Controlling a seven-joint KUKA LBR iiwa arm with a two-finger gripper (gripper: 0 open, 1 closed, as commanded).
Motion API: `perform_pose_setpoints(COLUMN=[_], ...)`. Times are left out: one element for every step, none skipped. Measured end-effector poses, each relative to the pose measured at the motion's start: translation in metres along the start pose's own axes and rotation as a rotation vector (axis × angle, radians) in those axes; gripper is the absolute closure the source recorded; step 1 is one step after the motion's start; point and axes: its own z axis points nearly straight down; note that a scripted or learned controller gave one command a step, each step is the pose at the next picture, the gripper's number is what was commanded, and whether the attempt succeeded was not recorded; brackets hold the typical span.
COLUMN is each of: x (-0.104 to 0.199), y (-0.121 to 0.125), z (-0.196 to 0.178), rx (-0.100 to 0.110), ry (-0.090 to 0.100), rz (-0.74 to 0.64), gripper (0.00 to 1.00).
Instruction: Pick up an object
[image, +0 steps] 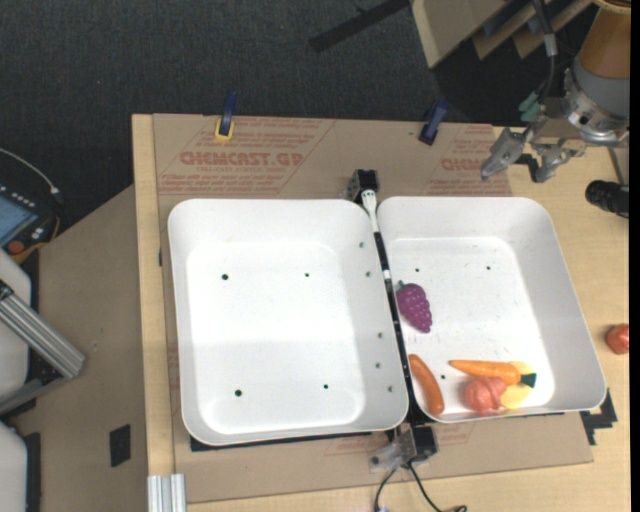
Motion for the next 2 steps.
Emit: perform_pose_setpoints(x=[-0.002, -0.014], y=[-0.005, -0.025], z=[-0.008, -0.016], rx=[0.008, 0.017], ry=[0.001, 0.005], rz=[0.005, 0.008], gripper=[1.0, 1.0])
